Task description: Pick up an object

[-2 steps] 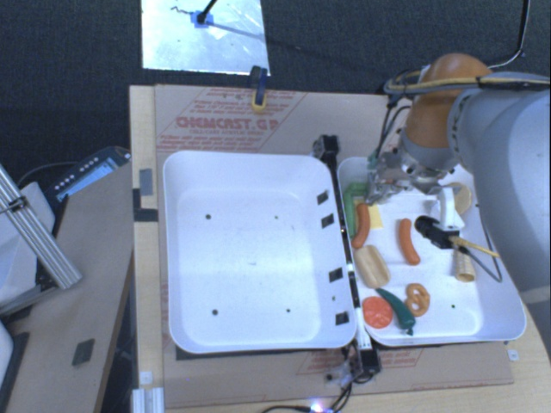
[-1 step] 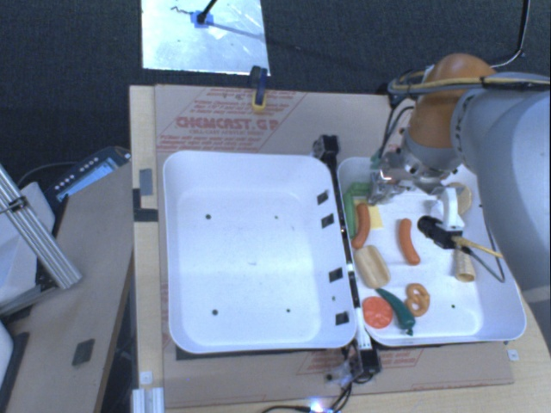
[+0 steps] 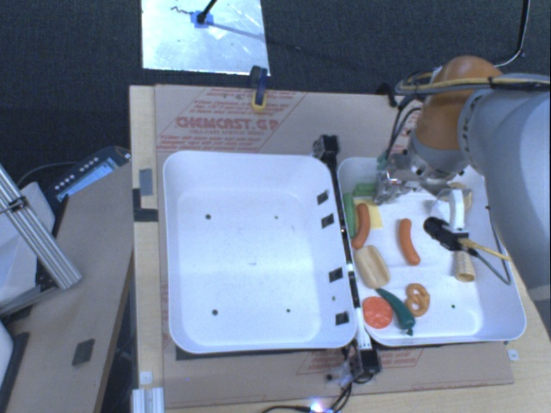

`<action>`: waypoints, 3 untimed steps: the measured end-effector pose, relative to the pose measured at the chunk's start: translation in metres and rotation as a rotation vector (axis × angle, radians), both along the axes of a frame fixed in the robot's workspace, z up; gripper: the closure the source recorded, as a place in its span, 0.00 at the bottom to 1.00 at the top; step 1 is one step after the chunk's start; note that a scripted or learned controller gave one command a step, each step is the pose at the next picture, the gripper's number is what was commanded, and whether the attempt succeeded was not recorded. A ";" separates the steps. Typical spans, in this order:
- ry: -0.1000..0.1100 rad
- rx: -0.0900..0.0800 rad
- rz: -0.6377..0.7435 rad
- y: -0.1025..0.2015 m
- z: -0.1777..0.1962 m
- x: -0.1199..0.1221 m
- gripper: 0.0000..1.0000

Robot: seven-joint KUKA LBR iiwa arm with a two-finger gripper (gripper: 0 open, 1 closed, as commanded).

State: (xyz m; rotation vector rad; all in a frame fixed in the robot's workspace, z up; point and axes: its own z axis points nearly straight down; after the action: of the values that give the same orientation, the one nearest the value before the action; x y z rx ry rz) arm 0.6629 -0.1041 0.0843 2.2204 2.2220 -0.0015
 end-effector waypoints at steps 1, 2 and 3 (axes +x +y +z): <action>-0.001 0.000 0.003 0.017 0.000 -0.010 1.00; 0.003 0.002 0.003 0.017 0.000 -0.003 1.00; 0.021 0.009 0.002 0.012 0.000 0.003 1.00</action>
State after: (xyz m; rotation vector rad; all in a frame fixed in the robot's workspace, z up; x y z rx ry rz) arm 0.6655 -0.0925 0.0839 2.2327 2.2394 -0.0154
